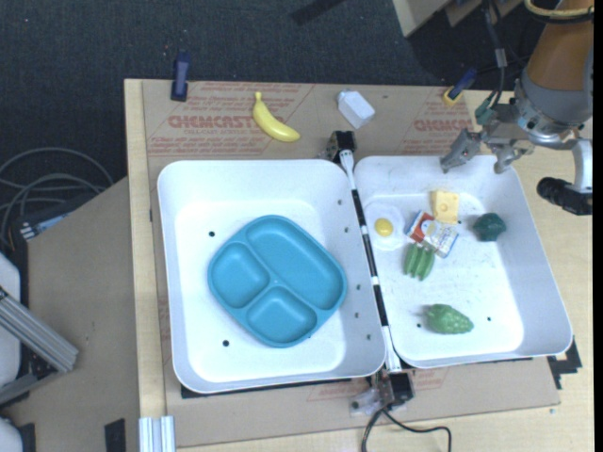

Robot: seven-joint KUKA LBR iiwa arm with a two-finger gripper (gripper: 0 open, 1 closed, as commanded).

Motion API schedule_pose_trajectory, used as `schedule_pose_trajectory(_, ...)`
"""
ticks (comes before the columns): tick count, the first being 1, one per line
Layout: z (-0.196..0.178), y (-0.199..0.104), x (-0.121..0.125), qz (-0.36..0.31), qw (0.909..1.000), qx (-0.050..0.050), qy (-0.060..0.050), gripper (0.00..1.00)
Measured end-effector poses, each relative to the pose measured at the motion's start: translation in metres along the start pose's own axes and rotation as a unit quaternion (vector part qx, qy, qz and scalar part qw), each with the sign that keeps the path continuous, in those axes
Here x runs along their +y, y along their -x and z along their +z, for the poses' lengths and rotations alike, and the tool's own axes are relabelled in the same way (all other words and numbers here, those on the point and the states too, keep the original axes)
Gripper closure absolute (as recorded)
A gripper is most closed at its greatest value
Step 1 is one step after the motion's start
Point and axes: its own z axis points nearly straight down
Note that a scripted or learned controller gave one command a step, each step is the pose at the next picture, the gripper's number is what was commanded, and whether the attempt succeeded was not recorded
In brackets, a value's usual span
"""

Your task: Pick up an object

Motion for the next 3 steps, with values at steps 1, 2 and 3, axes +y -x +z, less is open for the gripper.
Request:
schedule_pose_trajectory(1, 0.103, -0.052, -0.058, 0.000, 1.0000, 0.000, 0.002, 0.00)
schedule_pose_trajectory(2, 0.106, -0.074, -0.090, 0.001, 1.0000, -0.004, 0.009, 0.00)
schedule_pose_trajectory(3, 0.106, -0.070, -0.118, 0.000, 1.0000, -0.003, 0.009, 0.00)
